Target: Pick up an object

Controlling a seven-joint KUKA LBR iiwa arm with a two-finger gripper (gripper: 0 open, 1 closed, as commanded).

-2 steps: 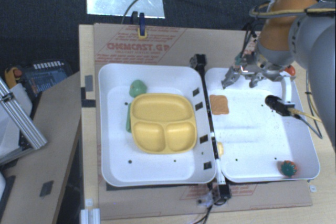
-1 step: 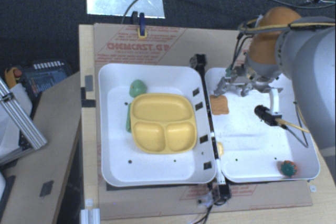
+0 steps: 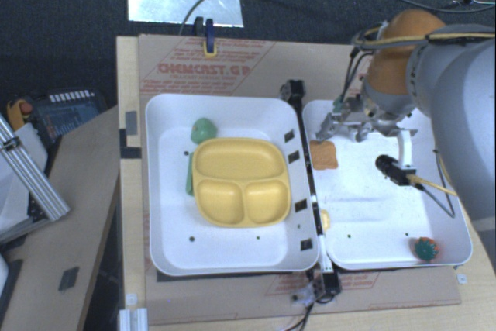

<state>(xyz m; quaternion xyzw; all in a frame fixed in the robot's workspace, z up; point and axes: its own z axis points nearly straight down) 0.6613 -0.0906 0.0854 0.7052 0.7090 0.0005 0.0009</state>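
A flat orange-brown piece point(image 3: 324, 156) lies at the left side of the right bin point(image 3: 364, 244). My gripper point(image 3: 339, 136) hangs over the back left part of that bin, just above and behind the piece. Its fingers stand open with nothing between them. One fingertip point(image 3: 318, 137) is close to the piece's far edge. A small green and orange ball point(image 3: 425, 248) rests in the bin's front right corner. A small yellow bit point(image 3: 324, 219) sits against the bin's left wall.
The left bin point(image 3: 167, 244) holds a yellow divided plate point(image 3: 240, 181) with a green thing point(image 3: 203, 129) partly hidden behind it. A black divider point(image 3: 304, 167) runs between the bins. The grey arm point(image 3: 457, 112) covers the right bin's back right.
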